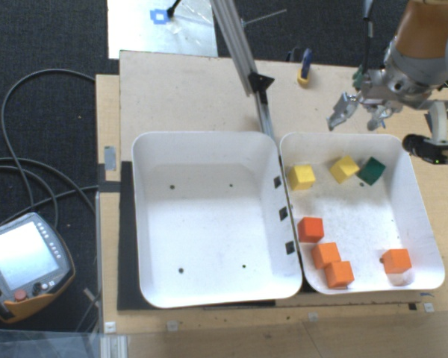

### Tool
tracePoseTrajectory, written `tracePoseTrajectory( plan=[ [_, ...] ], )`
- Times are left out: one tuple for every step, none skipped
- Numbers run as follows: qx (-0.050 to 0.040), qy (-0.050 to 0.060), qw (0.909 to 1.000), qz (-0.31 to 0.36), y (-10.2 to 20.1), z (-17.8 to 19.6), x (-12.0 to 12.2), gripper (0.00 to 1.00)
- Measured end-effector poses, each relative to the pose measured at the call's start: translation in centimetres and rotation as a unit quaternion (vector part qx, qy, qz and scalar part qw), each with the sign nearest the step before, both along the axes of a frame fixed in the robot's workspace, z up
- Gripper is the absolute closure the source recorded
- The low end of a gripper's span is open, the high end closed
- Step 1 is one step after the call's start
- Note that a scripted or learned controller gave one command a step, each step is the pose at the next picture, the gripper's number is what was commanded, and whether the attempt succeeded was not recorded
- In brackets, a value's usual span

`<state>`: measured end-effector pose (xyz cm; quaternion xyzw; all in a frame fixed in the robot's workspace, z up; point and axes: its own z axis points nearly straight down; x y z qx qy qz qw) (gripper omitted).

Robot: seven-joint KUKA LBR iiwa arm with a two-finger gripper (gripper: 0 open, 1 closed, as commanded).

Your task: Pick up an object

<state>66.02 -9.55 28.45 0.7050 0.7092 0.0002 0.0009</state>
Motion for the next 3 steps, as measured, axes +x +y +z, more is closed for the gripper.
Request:
tracePoseTrajectory(
  plan=[
    [0.0012, 0.004, 1.0, 0.0, 2.3, -7.5, 0.5, 0.0],
    [-0.0002, 0.001, 1.0, -0.002, -0.2, -10.7, 1.7, 0.0],
    [-0.0008, -0.003, 1.0, -0.003, -2.1, -2.7, -3.7, 0.0]
  ],
)
